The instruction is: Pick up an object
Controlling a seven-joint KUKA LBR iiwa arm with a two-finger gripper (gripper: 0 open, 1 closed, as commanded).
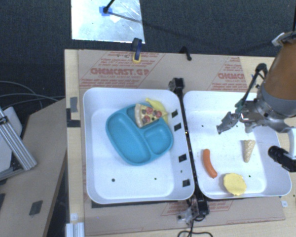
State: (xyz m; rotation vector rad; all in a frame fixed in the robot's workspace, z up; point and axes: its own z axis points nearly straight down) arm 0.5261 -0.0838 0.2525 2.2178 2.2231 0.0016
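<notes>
From above, the worktop [113, 65] carries two shallow white bins side by side. The left bin [101, 181] holds a blue divided plate [135, 139], and at the plate's one o'clock corner a toy pizza slice [147, 115] lies tilted over its rim, with a yellow piece [158, 105] just behind it at about one o'clock.

The right bin [207, 112] has three loose things gathered toward its five o'clock part. An orange toy hot dog [209, 163] lies lengthwise near the bin's inner wall. At about five o'clock from it, just beside its lower end, sits a round yellow toy [234, 183]. A pale ice cream cone [248, 149] rests at about one o'clock from the yellow round, apart from both.

The arm [286, 75] comes in from three o'clock, grey with its orange band showing. The tool [226, 125] hangs over the bare middle of the right bin, at about eleven o'clock from the hot dog and ten o'clock from the cone, touching none of them as far as I can see. Nothing sits between its fingers; whether they are apart or together I cannot tell from here.
</notes>
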